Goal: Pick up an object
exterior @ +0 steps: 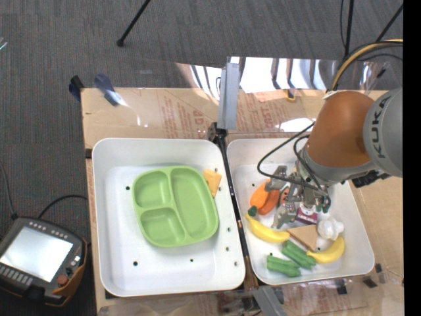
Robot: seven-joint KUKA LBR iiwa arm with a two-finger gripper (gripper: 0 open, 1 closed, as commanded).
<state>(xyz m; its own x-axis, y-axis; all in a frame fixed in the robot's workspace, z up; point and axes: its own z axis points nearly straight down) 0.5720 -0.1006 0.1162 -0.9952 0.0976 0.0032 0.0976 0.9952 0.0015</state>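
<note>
My gripper [294, 201] hangs low in the right bin [364, 242], over the pile of toy food. Just to its left lies an orange carrot [264, 197]. In front of it a yellow banana [265, 231] curves along the bin floor, beside a brown slice [304, 236]. A purple-and-white item [308, 212] sits right under the gripper, partly hidden by it. A white lump [330, 228], a second banana [333, 249] and green bean pods [288, 261] lie nearer the front edge. Nothing is visibly lifted.
The left bin [112, 255] holds a green divided plate [175, 205] with a yellow cheese wedge [212, 180] at its right rim. A handheld control pad [38, 259] lies on the floor at the lower left. The arm's orange band [339, 130] looms over the right bin.
</note>
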